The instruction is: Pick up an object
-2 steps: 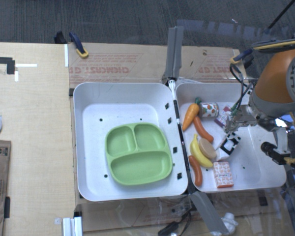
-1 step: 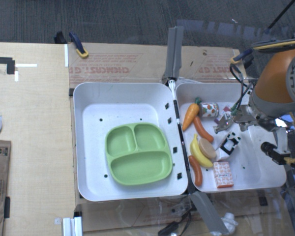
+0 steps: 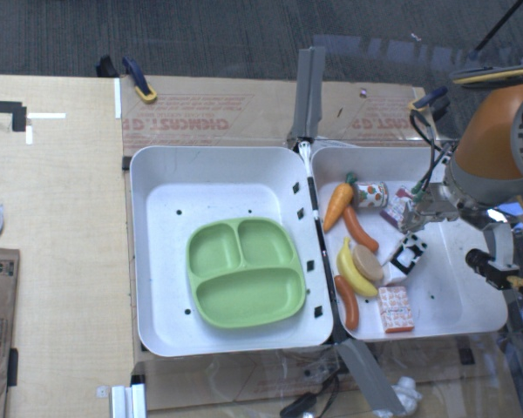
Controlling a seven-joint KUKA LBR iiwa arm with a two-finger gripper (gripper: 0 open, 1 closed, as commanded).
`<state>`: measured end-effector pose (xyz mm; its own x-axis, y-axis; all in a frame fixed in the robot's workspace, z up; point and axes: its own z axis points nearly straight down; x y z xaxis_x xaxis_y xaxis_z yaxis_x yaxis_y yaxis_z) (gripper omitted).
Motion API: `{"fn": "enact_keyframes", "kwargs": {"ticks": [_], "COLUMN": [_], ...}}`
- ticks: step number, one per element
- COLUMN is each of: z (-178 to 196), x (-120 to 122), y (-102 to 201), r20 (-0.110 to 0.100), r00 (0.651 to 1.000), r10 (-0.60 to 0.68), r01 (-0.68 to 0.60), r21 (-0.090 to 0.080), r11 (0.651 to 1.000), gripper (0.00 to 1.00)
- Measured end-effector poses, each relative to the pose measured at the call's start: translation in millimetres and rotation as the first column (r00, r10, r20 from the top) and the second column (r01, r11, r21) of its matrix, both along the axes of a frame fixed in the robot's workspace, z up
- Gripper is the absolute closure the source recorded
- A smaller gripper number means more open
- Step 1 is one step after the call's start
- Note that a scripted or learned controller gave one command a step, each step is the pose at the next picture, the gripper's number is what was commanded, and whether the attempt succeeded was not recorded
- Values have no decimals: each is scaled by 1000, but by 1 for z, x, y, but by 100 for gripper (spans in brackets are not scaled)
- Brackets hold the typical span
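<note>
The left bin point(image 3: 148, 233) is holding a green divided plate point(image 3: 246, 271). The right bin point(image 3: 458, 307) is carrying a carrot point(image 3: 337, 205), two sausages point(image 3: 360, 229), a banana point(image 3: 354, 271), a small can point(image 3: 371, 196) and a red-and-white box point(image 3: 396, 308). The tool point(image 3: 412, 219) is hovering at right centre above a black-and-white object point(image 3: 409, 253); its opening I cannot tell. Reversed red lettering is showing on cardboard point(image 3: 209, 111) along the worktop point(image 3: 52, 198), unreadable.

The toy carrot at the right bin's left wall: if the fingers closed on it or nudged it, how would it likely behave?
The carrot looks like smooth moulded plastic, so probably stiff, light, and somewhat slippery. Its rounded, tapered body would likely roll or pivot if pushed. It lies against the bin's left wall with a sausage close beside it, so a nudge may shift both.
</note>
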<state>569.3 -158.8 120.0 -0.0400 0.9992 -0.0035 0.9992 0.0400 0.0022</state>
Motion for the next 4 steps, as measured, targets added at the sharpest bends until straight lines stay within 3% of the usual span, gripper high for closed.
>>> {"fn": "enact_keyframes", "kwargs": {"ticks": [1,2,3,4], "z": [0,-20,-9,111], "x": [0,31,33,66], "y": [0,59,56,97], "r20": [0,9,16,-1], "r00": [1000,913,915,976], "r10": [0,407,403,217], "r01": [0,-407,-403,-217], "r21": [0,-6,-15,1], "r11": [1000,913,915,976], "gripper": [0,0,100,100]}}
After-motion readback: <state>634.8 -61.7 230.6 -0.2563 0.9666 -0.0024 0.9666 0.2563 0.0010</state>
